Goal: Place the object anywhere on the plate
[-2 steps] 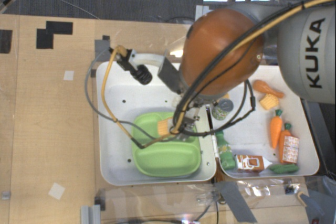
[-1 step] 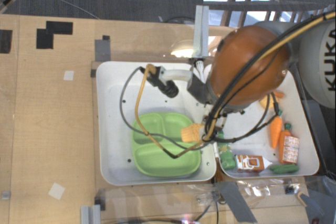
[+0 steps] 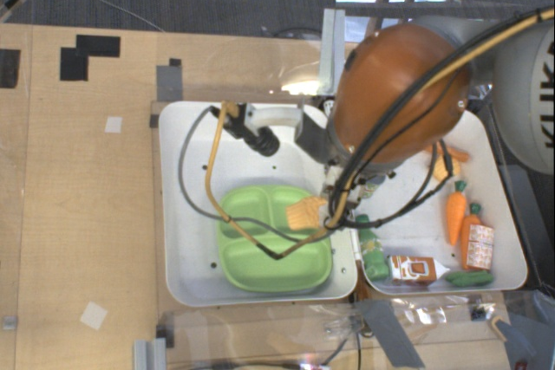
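Lying at the right edge of the green plate [image 3: 276,251], a small tan-orange object [image 3: 303,213], ridged like a waffle or cracker, rested partly over the plate's upper right compartment. The plate itself, divided into sections, sat in the lower half of the left bin [image 3: 186,212], close to that bin's front wall. Just right of the object the gripper [image 3: 340,205] hung under the arm's large orange band [image 3: 401,95], which hid most of it from the camera; whether it was apart or together could not be told, and nothing showed the object clamped in it. Black and yellow cables [image 3: 211,165] looped from the wrist across the left bin, over the plate and back up to a black fitting [image 3: 251,133] near that bin's rear wall. In the right bin [image 3: 499,178], an orange carrot [image 3: 455,217] lay toward the right side with an orange carton [image 3: 479,243] just beside it. Along that bin's front edge lay a brown-and-white carton [image 3: 413,269], green items [image 3: 374,258] at its front left corner, and a green pod [image 3: 470,277] to the right.
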Available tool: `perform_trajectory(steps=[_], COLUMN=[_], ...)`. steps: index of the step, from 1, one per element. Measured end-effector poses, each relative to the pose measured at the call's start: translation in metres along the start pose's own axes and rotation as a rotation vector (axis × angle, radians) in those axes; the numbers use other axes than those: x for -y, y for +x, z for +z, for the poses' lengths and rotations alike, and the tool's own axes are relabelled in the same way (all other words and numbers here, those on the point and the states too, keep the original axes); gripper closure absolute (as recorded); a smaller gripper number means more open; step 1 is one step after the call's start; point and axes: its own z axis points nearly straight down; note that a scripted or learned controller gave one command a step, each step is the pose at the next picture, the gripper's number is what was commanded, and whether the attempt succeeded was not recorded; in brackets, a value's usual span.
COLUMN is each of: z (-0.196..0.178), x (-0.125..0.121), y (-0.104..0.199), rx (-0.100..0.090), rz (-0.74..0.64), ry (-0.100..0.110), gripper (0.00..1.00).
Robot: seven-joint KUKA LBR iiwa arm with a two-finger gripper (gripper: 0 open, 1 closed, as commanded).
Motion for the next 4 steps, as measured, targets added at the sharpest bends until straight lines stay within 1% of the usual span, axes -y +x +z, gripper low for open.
perform_trajectory(steps=[1, 2, 3, 4], z=[0.086, 0.006, -0.032, -0.031], x=[0.088, 0.056, 0.078, 0.077], y=[-0.015, 0.028, -0.013, -0.012], rx=[0.013, -0.005, 0.0, 0.002], rz=[0.044, 0.003, -0.005, -0.002], ry=[-0.001, 0.0, 0.001, 0.0], gripper=[1.0, 1.0, 1.0, 0.0])
